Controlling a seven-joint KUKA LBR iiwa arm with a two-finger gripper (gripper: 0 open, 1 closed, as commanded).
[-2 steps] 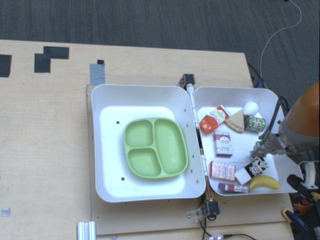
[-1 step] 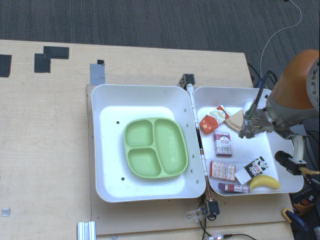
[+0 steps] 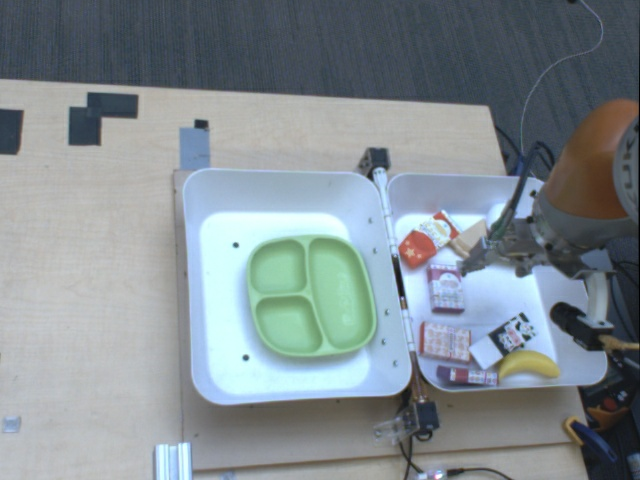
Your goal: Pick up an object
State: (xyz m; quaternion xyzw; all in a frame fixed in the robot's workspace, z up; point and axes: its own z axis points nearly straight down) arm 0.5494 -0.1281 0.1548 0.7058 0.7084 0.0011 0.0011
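Bright, even overhead light is covering the whole scene. The left bin (image 3: 205, 268) is glaring strongly: its white floor is washing out around the green plate (image 3: 312, 295). The right bin (image 3: 570, 363) is reading slightly cooler and greyer. Shadows are lying soft and short beneath the arm (image 3: 590, 183) and along the bin walls. Focus is holding moderate; small package print is blurring beyond legibility. The carpet (image 3: 300, 28) is rendering dark, with its weave showing faintly. The wooden surface (image 3: 90, 268) is appearing evenly lit.
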